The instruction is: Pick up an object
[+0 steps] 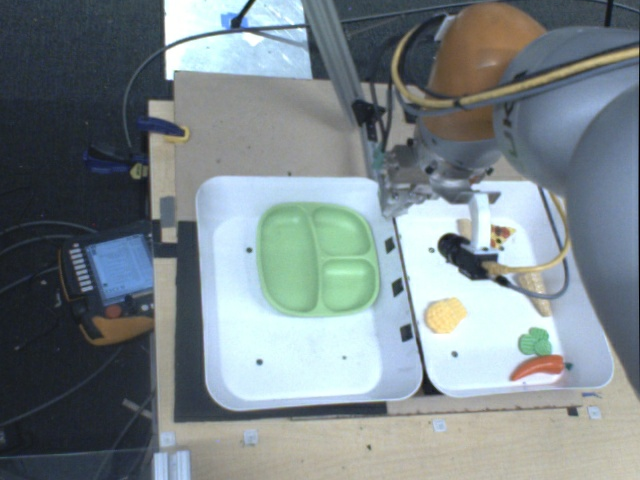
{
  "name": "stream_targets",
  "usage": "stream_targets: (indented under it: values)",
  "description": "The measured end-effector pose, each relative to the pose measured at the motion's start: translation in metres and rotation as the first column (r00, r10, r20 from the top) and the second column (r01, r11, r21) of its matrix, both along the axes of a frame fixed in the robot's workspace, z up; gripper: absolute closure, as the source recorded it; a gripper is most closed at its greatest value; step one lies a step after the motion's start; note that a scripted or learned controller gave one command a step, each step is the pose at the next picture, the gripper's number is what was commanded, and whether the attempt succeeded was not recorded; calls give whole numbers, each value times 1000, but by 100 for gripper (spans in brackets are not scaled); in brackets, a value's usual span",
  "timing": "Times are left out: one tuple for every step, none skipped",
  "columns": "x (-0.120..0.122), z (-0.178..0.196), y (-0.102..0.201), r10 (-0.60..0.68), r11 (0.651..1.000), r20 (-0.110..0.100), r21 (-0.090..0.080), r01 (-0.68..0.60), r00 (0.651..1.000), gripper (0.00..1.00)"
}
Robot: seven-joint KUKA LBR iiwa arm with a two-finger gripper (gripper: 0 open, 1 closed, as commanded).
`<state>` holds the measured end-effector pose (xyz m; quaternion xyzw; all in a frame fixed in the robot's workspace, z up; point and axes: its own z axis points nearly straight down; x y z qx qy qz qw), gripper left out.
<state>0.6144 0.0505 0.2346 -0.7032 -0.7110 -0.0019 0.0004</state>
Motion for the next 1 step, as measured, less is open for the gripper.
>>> stream_targets:
  values:
    - [-18, -5, 54, 0, 1000, -1, 0, 0, 1000, 100]
